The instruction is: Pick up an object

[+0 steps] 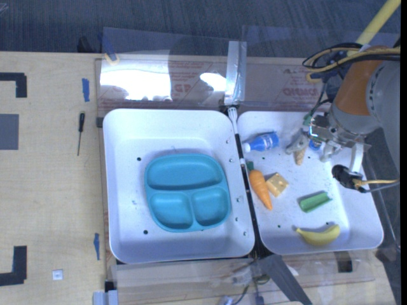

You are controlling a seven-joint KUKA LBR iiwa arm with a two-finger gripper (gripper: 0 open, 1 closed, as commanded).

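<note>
The claw (pixel 313 146) hung over the right bin (pixel 365 230); its grip could not be told. Best to descend squarely on the bottle (pixel 262 142), clear of the carrot (pixel 260 188).

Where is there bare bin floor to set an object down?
Left bin: free strips surround the blue tray, widest toward its far wall. Right bin: a patch lies between carrot, green piece and banana. Crowded near the bottle and tool.
</note>
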